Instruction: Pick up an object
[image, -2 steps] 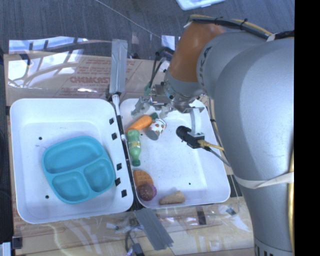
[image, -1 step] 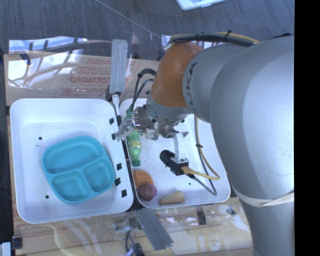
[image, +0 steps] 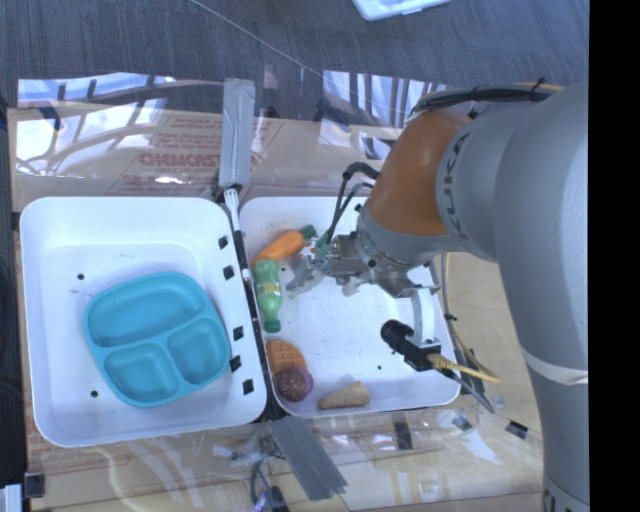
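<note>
Arm (image: 500, 200) reaches in from the right, over the right bin (image: 340, 330). Gripper (image: 300, 278) sits low in that bin's far-left part, just right of the green bottle (image: 268, 290) and near the carrot (image: 280, 244). Nothing visibly in the jaws; can't tell whether they're spread or pressed together. Bottle lies along the bin's left wall, carrot at its far end. Near-left corner: orange waffle-like piece (image: 284, 354), dark red ball (image: 294, 382) touching it, tan chunk (image: 344, 397) by the near wall. Left bin (image: 40, 300) has a blue divided plate (image: 155, 338).
</note>
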